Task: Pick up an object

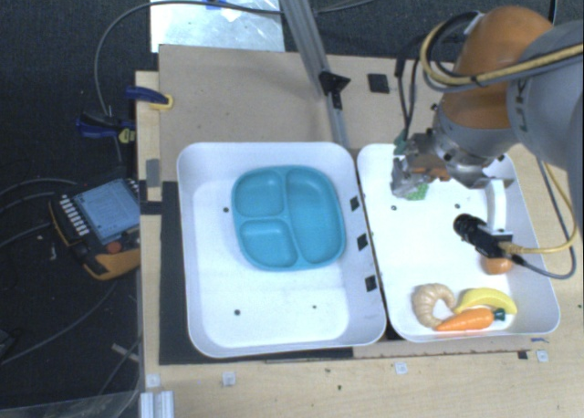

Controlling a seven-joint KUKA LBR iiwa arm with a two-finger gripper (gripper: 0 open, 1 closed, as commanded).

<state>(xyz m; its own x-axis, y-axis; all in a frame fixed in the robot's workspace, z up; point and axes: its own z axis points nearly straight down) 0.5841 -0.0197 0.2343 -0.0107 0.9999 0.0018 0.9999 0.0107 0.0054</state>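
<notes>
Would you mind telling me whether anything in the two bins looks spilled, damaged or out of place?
Nothing stands out. The blue divided plate lies flat in the left bin; the carrot, banana and croissant are huddled together in the right bin's near corner.

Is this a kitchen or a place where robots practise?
Most likely a robot test lab, not a kitchen. A grey arm reaches over two white bins on a bench, cables trail across the dark floor, and the food, a banana and a carrot, looks like toys.
</notes>
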